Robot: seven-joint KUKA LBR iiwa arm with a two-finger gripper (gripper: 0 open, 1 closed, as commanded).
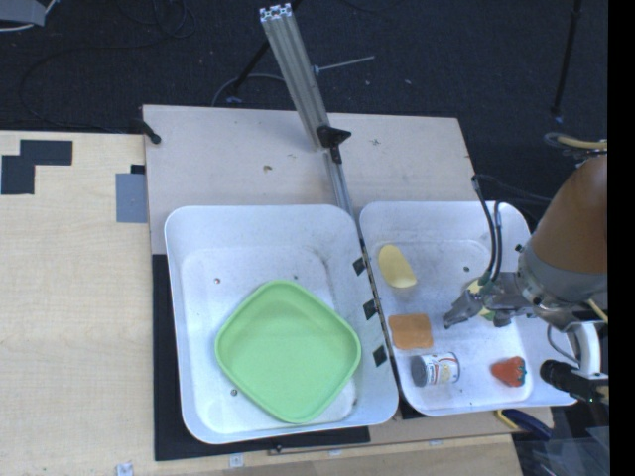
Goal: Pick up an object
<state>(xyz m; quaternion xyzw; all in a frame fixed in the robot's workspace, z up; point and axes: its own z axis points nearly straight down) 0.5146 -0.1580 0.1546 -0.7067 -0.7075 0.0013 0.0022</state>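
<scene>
Right bin (437,221) carries 4 candidates: yellow piece (397,266) toward the far wall, orange block (411,331), small can (436,369) lying on its side at the near rim, red item (509,371) toward the right corner. Left bin (198,236) takes only the green plate (288,350), likely too broad to pinch. End effector (468,310) sits low beside the orange block with nothing between the fingers; spread or pressed together, cannot tell.

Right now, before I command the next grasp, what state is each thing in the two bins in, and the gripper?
Green plate: flat in the left bin.
Yellow piece: loose in the right bin.
Orange block: lying flat, untouched.
Small can: on its side.
Red piece: loose, ungrasped.
Gripper: low over the right bin, holding nothing visible.
</scene>
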